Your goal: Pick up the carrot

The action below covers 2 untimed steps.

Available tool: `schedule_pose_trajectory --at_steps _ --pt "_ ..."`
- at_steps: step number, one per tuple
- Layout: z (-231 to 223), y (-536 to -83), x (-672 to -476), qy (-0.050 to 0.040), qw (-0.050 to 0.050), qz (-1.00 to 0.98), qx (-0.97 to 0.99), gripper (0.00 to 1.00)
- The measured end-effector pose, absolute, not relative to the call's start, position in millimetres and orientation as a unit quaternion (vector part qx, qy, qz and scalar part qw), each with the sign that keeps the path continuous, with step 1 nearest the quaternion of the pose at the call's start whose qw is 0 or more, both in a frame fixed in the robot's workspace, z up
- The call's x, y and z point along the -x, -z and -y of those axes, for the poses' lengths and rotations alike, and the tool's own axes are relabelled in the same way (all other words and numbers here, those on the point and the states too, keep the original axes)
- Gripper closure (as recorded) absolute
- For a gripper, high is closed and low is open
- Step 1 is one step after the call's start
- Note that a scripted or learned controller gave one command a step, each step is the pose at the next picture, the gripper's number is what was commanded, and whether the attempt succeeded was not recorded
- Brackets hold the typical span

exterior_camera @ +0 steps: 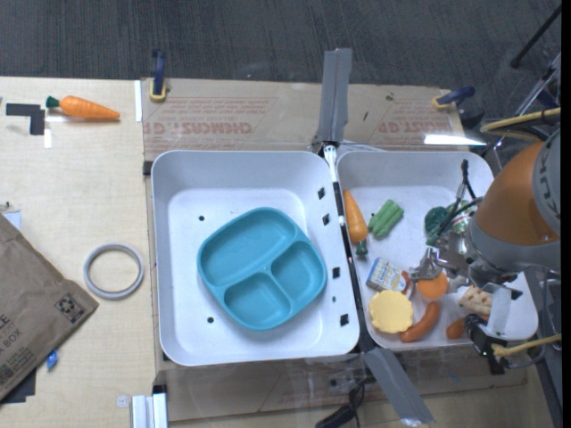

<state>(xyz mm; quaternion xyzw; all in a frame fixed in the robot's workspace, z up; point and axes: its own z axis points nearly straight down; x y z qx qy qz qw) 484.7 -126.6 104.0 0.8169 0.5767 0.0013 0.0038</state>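
Looking down at a slant, the camera shows two white bins side by side. The left bin (169,239) holds a blue plate (260,267) with three compartments, lying flat near its middle. The right bin (401,163) holds many small toy foods. The carrot (355,217) lies at its left wall, orange with a green end pointing to the near side. Just to the right of it is a green vegetable (385,218). Nearer are a small printed box (385,275), a yellow round piece (392,311) and a red sausage (421,322) touching it.

The arm (522,208) comes in from the right and covers the right part of this bin. The gripper (437,270) hangs low over a small orange piece (433,285), well apart from the carrot. Whether it is spread or pressed together I cannot tell, because wires and the wrist hide it.

Outside the bins, on the far left of the bench, lies a second carrot (82,108). A grey ring (113,269) lies left of the left bin, and a brown cardboard box (31,315) is cut off by the left edge.
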Motion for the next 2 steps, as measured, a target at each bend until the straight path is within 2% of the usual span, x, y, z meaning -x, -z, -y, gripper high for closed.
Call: schedule_pose_trajectory --at_steps 1,2 --pt "65 -215 -498.1 0.0012 0.0 -0.651 -0.759 1.0" --pt "46 -191 -604.2 0.0022 0.0 -0.597 -0.803 1.0"
